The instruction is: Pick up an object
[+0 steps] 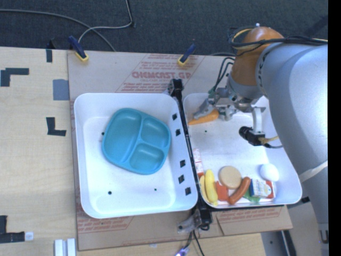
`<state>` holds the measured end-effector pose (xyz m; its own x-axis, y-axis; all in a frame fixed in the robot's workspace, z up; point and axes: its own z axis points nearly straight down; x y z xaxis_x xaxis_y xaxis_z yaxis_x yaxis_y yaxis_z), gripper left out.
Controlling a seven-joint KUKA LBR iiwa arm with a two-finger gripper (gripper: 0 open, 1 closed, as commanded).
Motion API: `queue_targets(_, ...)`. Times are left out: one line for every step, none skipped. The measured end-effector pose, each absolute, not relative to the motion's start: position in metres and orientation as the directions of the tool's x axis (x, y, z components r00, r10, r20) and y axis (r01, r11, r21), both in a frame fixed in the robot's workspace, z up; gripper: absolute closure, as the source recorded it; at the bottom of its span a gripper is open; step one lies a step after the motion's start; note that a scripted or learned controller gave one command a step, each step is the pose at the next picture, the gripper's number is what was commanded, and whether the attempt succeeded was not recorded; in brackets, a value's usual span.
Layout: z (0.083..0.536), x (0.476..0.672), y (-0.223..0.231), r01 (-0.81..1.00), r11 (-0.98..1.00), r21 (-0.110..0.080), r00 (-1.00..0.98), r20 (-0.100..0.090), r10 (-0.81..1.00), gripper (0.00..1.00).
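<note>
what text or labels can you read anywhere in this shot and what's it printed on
"CHEMCAST GP": red print on the brown cardboard sheet under the bins, seen upside down; the smaller red lines beneath it are too blurred to read.
Small carton in the right bin: red and green print, too small to read.

A: What do you see in the right bin (pixel 282 164)?

B: You've got the end effector (pixel 209 111) at its upper left corner, with an orange carrot-like piece (pixel 203 119) between its fingers. At the lower edge lie a banana (pixel 209 185), a round tan cookie (pixel 230 176), a sausage (pixel 239 190) and a white egg (pixel 268 172).

A: And the left bin (pixel 85 143)?

B: You'll see a blue divided plate (pixel 136 141) in its middle, tilted.
</note>
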<state>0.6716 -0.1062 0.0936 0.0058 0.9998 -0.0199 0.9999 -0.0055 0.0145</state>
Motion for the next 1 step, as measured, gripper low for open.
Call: queue_targets(0.0853,0.6686,-0.0947,1.000,0.000,0.001,0.000,-0.001,1.000,0.00)
